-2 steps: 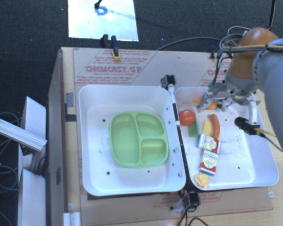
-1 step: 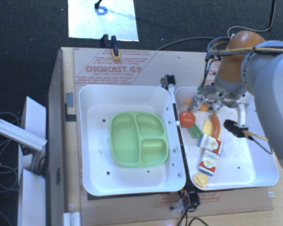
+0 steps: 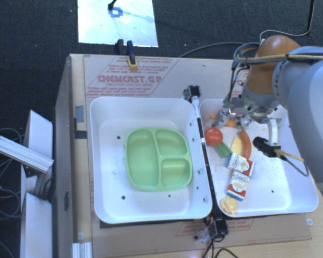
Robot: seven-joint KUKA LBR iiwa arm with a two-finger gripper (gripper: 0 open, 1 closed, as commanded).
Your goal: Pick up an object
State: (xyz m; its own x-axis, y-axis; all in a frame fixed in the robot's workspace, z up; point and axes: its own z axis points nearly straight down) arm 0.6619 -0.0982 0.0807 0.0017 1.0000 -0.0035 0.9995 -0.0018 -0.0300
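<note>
The gripper (image 3: 232, 117) sits low at the right bin's (image 3: 299, 198) far edge; whether it grips anything I cannot tell. The tomato (image 3: 213, 136), sausage (image 3: 245, 143) and 2 cartons (image 3: 240, 172) lie just beside it.

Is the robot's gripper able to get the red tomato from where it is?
Probably yes. The gripper hangs over the right bin, close above the tomato. Nothing covers the tomato from above, though a green piece sits beside it and the bin wall is near.

Green divided tray (image 3: 158, 159) in the left white bin (image 3: 110, 144).
</note>
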